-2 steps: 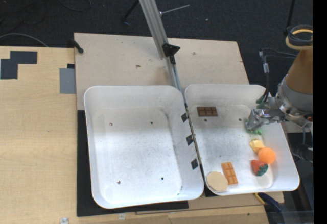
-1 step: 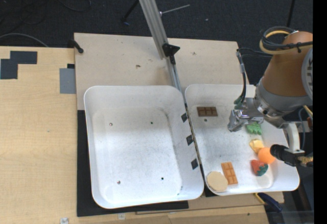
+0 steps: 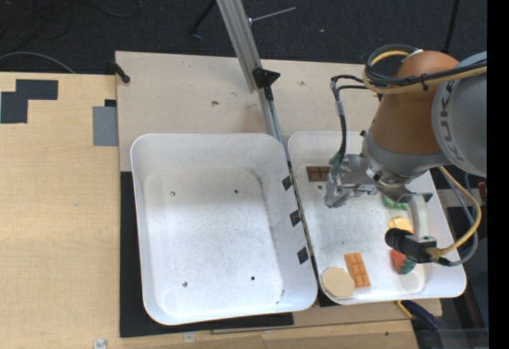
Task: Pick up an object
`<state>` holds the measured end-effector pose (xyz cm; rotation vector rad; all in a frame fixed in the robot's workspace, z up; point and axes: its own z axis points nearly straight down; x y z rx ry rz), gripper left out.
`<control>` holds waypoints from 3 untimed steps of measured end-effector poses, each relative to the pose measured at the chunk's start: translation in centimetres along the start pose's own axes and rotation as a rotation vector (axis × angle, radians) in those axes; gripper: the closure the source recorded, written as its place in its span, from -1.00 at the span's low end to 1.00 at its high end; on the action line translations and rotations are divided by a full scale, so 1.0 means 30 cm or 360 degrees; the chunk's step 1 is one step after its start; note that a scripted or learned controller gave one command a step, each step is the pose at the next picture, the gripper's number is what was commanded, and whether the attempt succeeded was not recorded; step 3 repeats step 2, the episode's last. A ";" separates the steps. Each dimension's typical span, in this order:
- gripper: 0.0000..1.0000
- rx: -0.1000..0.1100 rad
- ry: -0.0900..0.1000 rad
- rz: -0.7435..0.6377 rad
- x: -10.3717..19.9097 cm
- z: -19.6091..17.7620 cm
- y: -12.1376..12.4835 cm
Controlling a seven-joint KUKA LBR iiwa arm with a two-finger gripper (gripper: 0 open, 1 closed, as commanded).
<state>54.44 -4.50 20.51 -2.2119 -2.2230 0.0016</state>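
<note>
My gripper (image 3: 337, 195) hangs low over the upper left part of the right bin (image 3: 312, 150), under the grey arm with its orange band. Just above and left of it lies a small brown block (image 3: 317, 173), close to the fingers. Nothing shows between the fingers. Near the bin's front edge lie an orange waffle-like bar (image 3: 357, 269) and a round tan disc (image 3: 339, 283). A yellow piece (image 3: 400, 223), a red piece (image 3: 397, 260) and a green piece (image 3: 393, 200) lie on the right side, partly hidden by the arm and cables.
The left bin (image 3: 208, 224) stands beside the right one, with black clips (image 3: 295, 217) along the shared wall. A slanted metal rail (image 3: 238, 25) rises behind the bins. Black cables (image 3: 433, 248) loop over the right bin's right side.
</note>
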 end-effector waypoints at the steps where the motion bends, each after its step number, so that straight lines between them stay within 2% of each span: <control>1: 1.00 -0.0001 -0.0001 0.0000 0.200 0.006 0.016; 2: 1.00 -0.0001 -0.0002 0.0002 0.364 0.016 0.008; 3: 1.00 -0.0001 -0.0002 0.0002 0.364 0.016 0.008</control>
